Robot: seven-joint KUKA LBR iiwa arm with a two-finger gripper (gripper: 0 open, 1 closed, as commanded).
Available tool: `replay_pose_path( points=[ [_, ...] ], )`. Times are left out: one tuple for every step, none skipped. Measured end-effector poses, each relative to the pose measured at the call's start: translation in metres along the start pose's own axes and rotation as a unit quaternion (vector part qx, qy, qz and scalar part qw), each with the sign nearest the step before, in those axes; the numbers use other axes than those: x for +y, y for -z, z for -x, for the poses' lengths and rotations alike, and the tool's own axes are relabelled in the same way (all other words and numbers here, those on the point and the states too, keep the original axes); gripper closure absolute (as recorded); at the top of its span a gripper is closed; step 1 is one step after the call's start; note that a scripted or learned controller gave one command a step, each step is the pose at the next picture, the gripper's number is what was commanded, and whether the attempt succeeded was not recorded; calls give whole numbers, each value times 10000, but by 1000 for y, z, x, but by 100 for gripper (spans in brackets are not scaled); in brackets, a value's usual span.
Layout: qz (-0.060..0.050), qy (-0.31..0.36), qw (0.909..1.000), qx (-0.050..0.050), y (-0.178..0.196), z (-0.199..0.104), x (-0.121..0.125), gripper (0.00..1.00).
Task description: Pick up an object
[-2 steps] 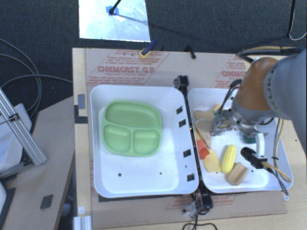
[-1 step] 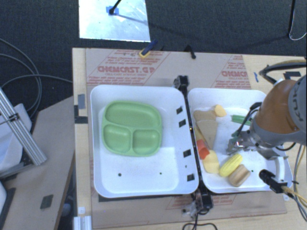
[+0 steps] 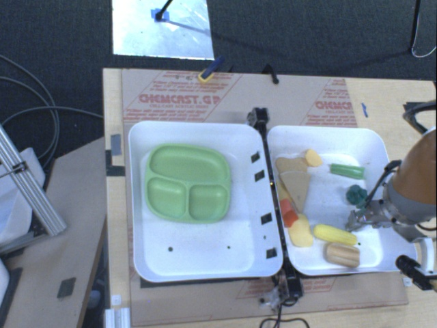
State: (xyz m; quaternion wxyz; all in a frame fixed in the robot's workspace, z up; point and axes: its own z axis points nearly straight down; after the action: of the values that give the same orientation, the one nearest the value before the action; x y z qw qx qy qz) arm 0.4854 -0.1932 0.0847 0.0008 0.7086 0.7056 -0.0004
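— Two white bins sit side by side on the bench. Nearest the front edge of the right bin (image 3: 372,142) lies a tan, loaf-shaped block (image 3: 342,254), smooth and rounded at its ends.

— And just behind it?

— A yellow banana-like piece (image 3: 334,234), long and glossy, with a round yellow lump (image 3: 301,234) to its left and a small red piece (image 3: 289,217) above that. The gripper (image 3: 356,219) hangs low over the bin just right of the banana piece, metal and dark, below the arm's orange band (image 3: 418,173). Whether its fingers are apart or closed, I cannot tell from here; nothing plainly sits between them.

— Farther back?

— A dark teal knobbly thing (image 3: 356,195) close to the gripper, then a flat beige wedge (image 3: 295,181) like a bread slice, a green stick (image 3: 347,171) and a small yellow ball (image 3: 313,158) near the far wall.

— The left bin (image 3: 171,251)?

— It holds a pale green plastic tray (image 3: 187,182) with three rounded compartments. Beyond both bins, printed cardboard (image 3: 181,98) covers the bench.
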Motion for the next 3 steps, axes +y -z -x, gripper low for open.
replay_pose_path(
  points=[
    [37, 83, 10000, 21, 69, -89, 4, 100],
    [24, 26, 10000, -7, 48, -42, 52, 100],
    [-1, 17, 10000, 10, -2, -51, -1, 100]
  ],
)
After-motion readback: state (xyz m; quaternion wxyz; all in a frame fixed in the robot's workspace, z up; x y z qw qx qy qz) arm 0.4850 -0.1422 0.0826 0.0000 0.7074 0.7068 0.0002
